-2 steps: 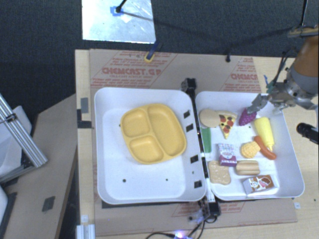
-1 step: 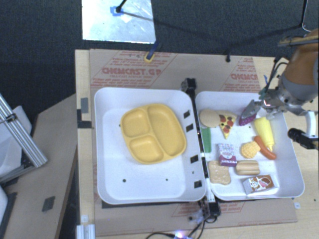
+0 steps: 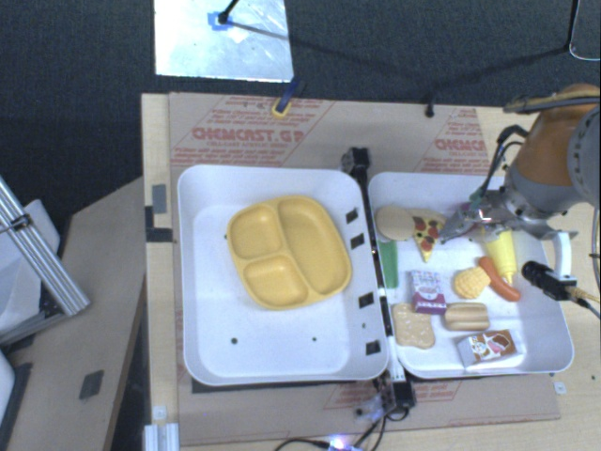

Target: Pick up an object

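While the gripper (image 3: 460, 225) hangs over the right bin (image 3: 563, 346), we can't tell its grip state.
Pizza slice (image 3: 427, 233) sits just beside it at 8 o'clock.

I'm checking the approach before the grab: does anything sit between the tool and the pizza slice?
Nothing visible does. The tool sits just right of the pizza slice, with bare floor of the right bin between them.

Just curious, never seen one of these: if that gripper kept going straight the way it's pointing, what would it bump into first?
Probably the pizza slice: the gripper points left and downward over the right bin, and the slice lies just ahead. Depth is hard to judge from above.
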Robot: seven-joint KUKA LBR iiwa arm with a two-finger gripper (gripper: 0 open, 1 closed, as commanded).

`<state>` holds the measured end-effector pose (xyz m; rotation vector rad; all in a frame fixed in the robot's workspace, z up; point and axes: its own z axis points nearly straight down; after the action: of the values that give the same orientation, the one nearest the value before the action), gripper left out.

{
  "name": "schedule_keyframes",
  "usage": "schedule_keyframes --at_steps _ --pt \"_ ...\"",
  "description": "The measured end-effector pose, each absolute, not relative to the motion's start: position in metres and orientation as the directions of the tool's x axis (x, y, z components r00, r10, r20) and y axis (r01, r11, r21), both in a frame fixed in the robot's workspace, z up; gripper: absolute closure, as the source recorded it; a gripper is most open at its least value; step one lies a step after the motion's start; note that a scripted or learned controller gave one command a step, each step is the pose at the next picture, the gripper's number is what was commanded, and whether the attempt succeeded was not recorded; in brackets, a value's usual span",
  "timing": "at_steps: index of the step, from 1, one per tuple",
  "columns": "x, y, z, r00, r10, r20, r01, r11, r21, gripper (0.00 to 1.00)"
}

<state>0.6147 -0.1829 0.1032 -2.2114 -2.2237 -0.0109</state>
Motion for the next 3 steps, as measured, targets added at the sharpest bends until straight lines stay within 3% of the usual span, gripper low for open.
schedule_keyframes --at_steps 1,2,3 --pt "0.619 -0.176 0.089 -0.011 1.0 0.01 1.0 0.01 0.007 0.0" --pt "0.62 -0.18 0.1 -0.011 1.0 0.001 1.0 0.011 0.012 1.0" --pt "0.613 -0.176 0.158 -0.004 1.0 -0.002 1.0 0.004 0.007 1.0"
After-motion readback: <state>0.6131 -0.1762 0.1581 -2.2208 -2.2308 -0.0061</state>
